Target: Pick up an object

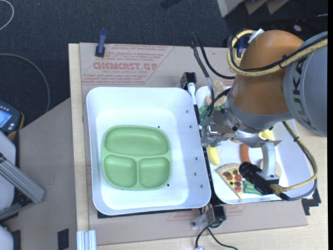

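Arm (265,72) reaches in from the right. Its orange wrist section hangs over the far half of the right bin and hides much of it.

Left bin (96,155): holds one green plate (136,157) with three compartments, lying flat in the middle. Nothing else in there that I can see.

Right bin (225,192): small items show on the near-left side, clear of the wrist.
- pizza slice (231,177), flat, at the near-left corner.
- banana (213,154), close against the left wall, long axis running roughly far to near.
- orange piece (244,151), right of the banana, partly under the wrist hardware.

Gripper (212,133): low at the left wall of the right bin, mostly hidden under the wrist. Jaw state: cannot tell, open or closed. I see nothing held.

Key relation: the banana lies just to the near side of the gripper, with its far tip close to it. My judgement is that it is the closest candidate. A grasp would call for a short shift toward the near side and jaws set across the banana's long axis, left to right. The wall beside it leaves little room on the left, so a slip or miss is likely.
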